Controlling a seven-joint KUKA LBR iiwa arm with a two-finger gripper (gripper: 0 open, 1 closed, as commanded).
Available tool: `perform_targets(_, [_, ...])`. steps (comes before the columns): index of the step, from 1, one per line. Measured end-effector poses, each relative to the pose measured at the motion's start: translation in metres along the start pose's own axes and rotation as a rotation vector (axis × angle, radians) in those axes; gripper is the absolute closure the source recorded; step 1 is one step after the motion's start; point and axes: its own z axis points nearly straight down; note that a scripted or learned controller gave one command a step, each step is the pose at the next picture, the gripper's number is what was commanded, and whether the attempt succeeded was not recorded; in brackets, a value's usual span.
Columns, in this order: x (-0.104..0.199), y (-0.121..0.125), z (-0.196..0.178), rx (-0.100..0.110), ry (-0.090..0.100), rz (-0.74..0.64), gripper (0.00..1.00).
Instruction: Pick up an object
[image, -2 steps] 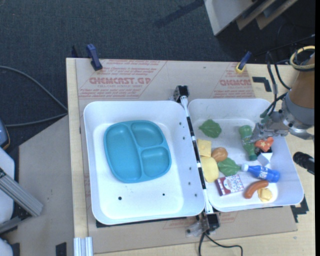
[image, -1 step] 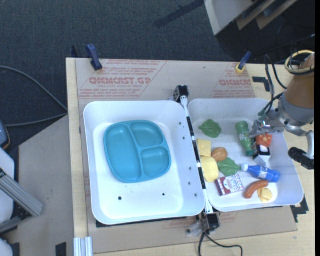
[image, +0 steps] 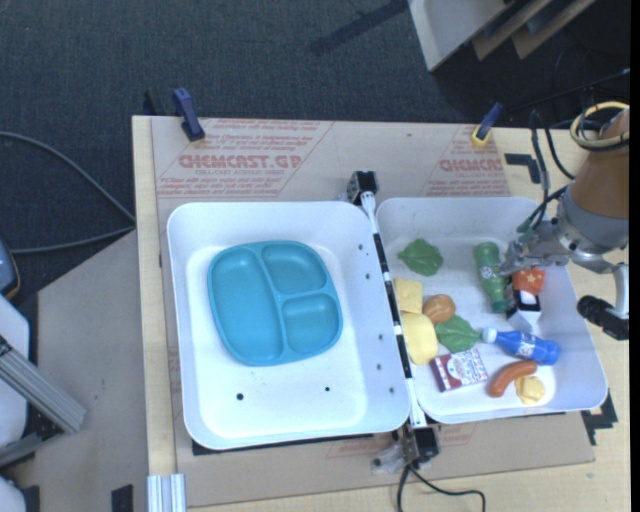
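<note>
Gripper low over the red-capped bottle in the right bin

Gripper (image: 527, 262) hangs at the far right side of the right bin (image: 590, 385), its dark metal parts directly above a small red-and-white bottle (image: 529, 290) that stands or leans near the bin's right wall. Whether the tool is clenched, released, or grasping anything cannot be told from this slant; nothing visibly sits in its grip. Above it rise the grey wrist and the orange band of the arm (image: 600, 190), entering from the right.

Taking the red-and-white bottle as the landmark: a green bottle (image: 489, 275) lies just to its left, nearly touching the tool. A blue bottle (image: 524, 346) lies just below it. Further below and left are a red-and-white carton (image: 460, 370), a sausage (image: 512, 377) and a small yellow piece (image: 532, 390). Well to the left sit a green leafy toy (image: 421, 256), a brown roll (image: 439, 307), a second green leaf (image: 458, 333) and yellow blocks (image: 412, 320) against the divider. Far left, in the left bin (image: 190, 300), rests a blue sectioned tray (image: 274, 300).

The step in hand looks like the descent toward a grasp, with the red-and-white bottle or its green neighbour as the likely target. The next move probably calls for settling squarely on one item, since the two crowd together, then closing and lifting straight up.
</note>
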Motion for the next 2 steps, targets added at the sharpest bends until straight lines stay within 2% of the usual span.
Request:
perform_targets(1, [0.0477, 0.0098, -0.0655, 0.023, 0.008, 0.001, 1.00])
perform_targets(2, [0.0474, 0.0094, -0.0649, 0.024, 0.008, 0.001, 0.00])
